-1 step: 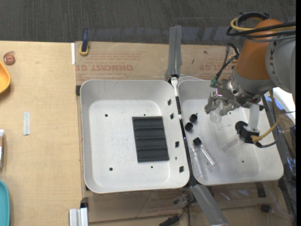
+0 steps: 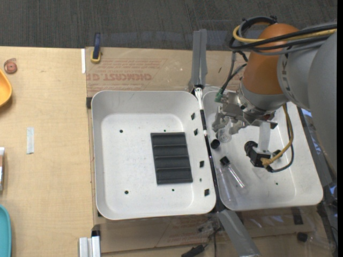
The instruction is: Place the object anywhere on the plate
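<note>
Clear object (image 2: 232, 174) lies in right bin (image 2: 300, 194), near the claw (image 2: 222, 128)

One camera serves the station. It is fixed above the bench (image 2: 48, 159) and looks down at a slant, so the far edge of the bench lies toward the top of the frame, with dark floor beyond it. The view stands well back: both white bins are taken in whole, the left bin (image 2: 107, 197) near the frame's centre and the right bin (image 2: 300, 191) toward its right side. The arm (image 2: 284, 63) enters from the right and stands high in the frame, overhanging the right bin's far left corner.
</note>
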You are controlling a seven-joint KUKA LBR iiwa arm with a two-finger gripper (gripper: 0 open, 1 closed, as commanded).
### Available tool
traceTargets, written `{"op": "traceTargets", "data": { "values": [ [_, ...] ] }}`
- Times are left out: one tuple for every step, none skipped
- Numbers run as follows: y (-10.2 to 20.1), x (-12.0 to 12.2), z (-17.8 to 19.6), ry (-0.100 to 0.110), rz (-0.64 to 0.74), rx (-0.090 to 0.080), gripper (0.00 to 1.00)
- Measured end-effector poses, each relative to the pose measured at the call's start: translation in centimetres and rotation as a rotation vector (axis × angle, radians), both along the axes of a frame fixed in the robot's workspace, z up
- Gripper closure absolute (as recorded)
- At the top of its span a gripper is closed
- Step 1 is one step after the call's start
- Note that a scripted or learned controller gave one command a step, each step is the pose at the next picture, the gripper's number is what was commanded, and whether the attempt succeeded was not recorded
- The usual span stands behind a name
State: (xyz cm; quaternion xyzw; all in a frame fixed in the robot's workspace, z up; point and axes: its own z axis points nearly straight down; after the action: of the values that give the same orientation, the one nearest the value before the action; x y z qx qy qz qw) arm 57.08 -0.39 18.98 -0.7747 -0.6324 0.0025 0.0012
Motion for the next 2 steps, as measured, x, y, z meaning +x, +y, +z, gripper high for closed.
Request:
{"op": "traceTargets", "data": {
  "values": [
    [8.0, -3.4, 2.0, -0.001, 0.242, 0.001, 1.0],
    [12.0, -8.7, 6.3, -0.001, 0.379, 0.001, 1.0]
  ]
}}
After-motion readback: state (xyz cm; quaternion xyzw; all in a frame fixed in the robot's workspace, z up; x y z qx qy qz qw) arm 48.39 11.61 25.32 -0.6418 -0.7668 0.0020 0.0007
